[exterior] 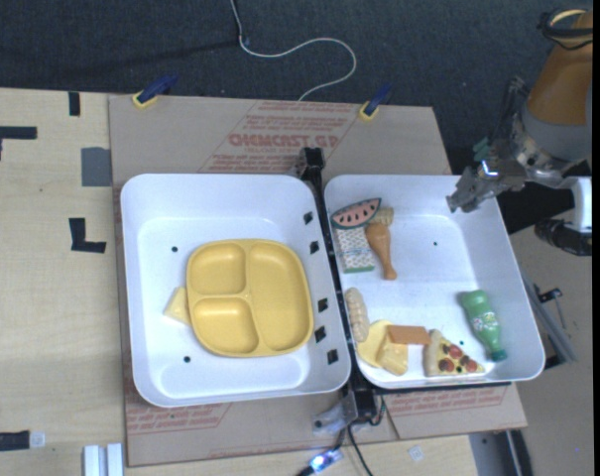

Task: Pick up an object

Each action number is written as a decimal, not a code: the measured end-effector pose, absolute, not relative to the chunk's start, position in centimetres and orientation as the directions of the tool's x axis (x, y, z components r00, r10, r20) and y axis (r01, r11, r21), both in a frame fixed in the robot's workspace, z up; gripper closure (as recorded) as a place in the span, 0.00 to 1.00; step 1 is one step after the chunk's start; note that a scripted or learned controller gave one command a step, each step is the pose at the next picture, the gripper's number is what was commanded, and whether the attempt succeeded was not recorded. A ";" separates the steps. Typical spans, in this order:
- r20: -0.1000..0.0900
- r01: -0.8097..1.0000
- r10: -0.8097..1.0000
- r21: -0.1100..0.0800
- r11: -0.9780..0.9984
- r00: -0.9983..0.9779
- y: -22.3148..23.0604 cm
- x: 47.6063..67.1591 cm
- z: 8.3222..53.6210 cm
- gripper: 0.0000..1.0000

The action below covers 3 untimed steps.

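My gripper (465,195) hangs over the far right rim of the right bin (448,266), pointing down and left. The right bin holds several toy foods: a watermelon slice (356,212), a chicken drumstick (382,244), a green bottle (483,322), a pizza slice (449,357), cheese pieces (391,346) and a bread stick (356,312). All of them lie apart from the gripper, and nothing shows between it and the bin.
The left bin (151,266) holds a yellow divided plate (250,297) with a pale yellow wedge (176,306) tucked at its left. A small patterned card (356,252) lies by the drumstick. A white cable (300,53) loops behind the bins.
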<state>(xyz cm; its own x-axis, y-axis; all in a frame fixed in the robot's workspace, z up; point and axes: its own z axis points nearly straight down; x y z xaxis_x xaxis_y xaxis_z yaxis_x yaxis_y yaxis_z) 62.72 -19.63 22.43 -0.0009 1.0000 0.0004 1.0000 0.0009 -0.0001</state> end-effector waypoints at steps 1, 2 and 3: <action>0.000 1.000 1.000 -0.002 0.005 -0.005 -14.2 62.5 22.2 1.00; 0.001 1.000 1.000 0.000 0.006 -0.006 -8.6 64.2 22.9 1.00; 0.001 1.000 1.000 -0.001 0.006 -0.006 -2.6 64.3 23.2 1.00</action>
<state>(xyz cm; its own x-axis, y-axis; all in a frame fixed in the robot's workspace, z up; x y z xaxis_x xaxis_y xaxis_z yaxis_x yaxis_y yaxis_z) 64.33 -2.57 23.17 -0.0060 1.0000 0.0006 1.0000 0.0060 -0.0011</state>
